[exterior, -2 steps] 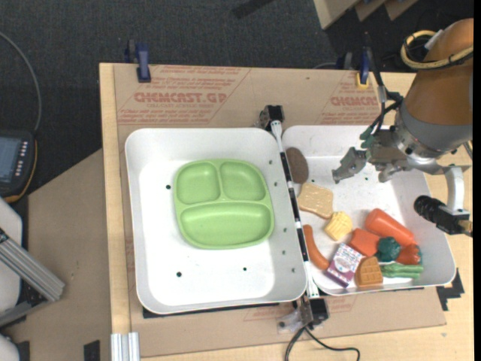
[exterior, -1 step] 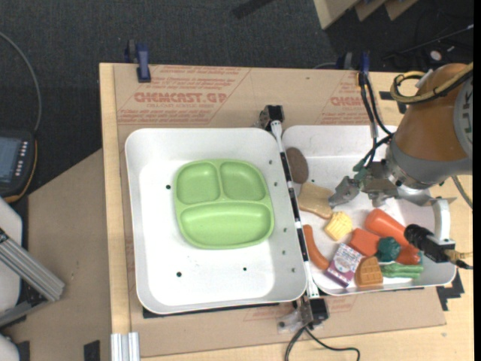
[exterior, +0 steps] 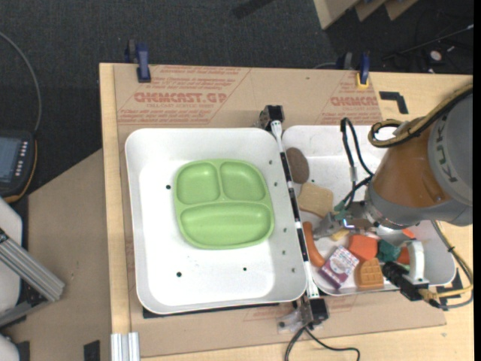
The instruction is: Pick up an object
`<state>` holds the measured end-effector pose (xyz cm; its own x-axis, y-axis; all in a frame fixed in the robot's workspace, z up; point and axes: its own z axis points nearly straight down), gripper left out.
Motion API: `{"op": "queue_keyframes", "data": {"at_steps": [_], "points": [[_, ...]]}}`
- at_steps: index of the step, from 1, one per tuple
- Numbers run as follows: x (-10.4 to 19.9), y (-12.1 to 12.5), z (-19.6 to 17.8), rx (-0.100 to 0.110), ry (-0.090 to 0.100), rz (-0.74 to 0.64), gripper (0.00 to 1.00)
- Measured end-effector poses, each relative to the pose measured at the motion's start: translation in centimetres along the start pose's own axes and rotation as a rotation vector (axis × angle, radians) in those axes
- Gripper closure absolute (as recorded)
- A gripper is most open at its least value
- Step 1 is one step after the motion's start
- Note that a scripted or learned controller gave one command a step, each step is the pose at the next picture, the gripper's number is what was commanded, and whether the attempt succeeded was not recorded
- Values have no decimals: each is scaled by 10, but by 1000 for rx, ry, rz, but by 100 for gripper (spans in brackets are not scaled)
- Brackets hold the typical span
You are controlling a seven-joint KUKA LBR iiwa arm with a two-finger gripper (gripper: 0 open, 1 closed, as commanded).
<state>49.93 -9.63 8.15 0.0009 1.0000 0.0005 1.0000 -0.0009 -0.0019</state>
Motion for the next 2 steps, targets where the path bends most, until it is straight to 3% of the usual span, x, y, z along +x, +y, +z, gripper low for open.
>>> {"op": "queue_keyframes", "data": {"at_steps": [1,2], "points": [[-50,91,-4,-11,-5,-2,0],[-47,11,-14,3,1,2,0]]}}
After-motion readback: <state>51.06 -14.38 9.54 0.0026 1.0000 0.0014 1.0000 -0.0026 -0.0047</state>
